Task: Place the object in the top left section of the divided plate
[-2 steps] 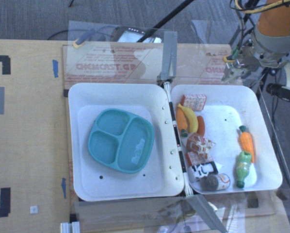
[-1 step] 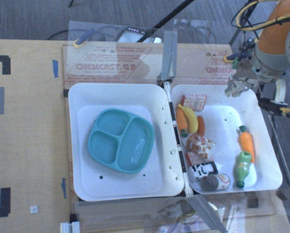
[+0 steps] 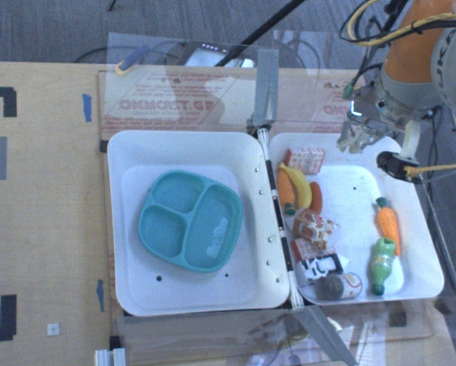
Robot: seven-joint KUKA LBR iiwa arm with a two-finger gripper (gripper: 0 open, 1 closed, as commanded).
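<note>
clear sheet (image 3: 184, 90), mirrored red lettering, unreadable

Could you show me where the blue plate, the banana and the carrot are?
divided plate (image 3: 188, 218), camera view, on the ridge between its sections.
banana (image 3: 297, 186), camera view, middle of its yellow curve.
carrot (image 3: 388, 225), camera view, on its orange body.
</note>
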